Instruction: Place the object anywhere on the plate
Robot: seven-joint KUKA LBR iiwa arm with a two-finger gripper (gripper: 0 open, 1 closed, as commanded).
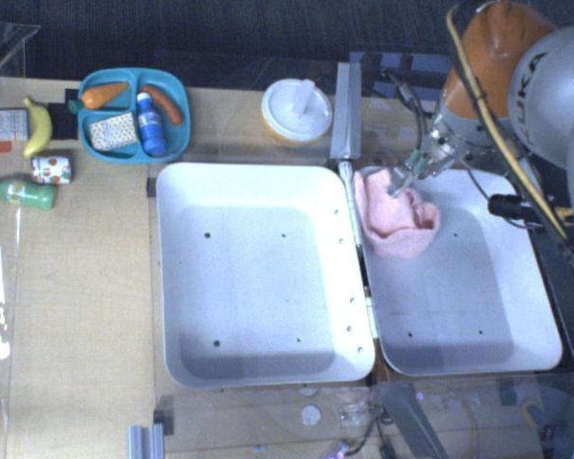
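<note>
Two shallow white bins sit side by side on the wooden surface (77, 304). The left bin (258, 352) holds no loose items. The right bin (478, 333) holds one item — a crumpled pink cloth (397, 223) — lying in its far left corner, against the wall that adjoins the left bin. The gripper (402, 182) reaches in from the right and meets the upper edge of the pink cloth; its fingers appear pinched on a fold of the fabric, though the contact point is small and partly blurred. The grey arm (545, 75), with its orange band (488, 36), stands beyond the far right corner of the right bin. Behind the left bin, near its far right corner, rests one round white lidded container (297, 111) with a yellow rim. Behind the left bin's far left corner sits one blue divided plate (134, 115) containing an orange carrot-shaped toy, a blue bottle, a sausage-shaped toy and a patterned square item. Left of the blue divided plate lie one yellow banana (38, 127), one small carton (4, 127), one small can (52, 169) and one green bottle (19, 193).
</note>
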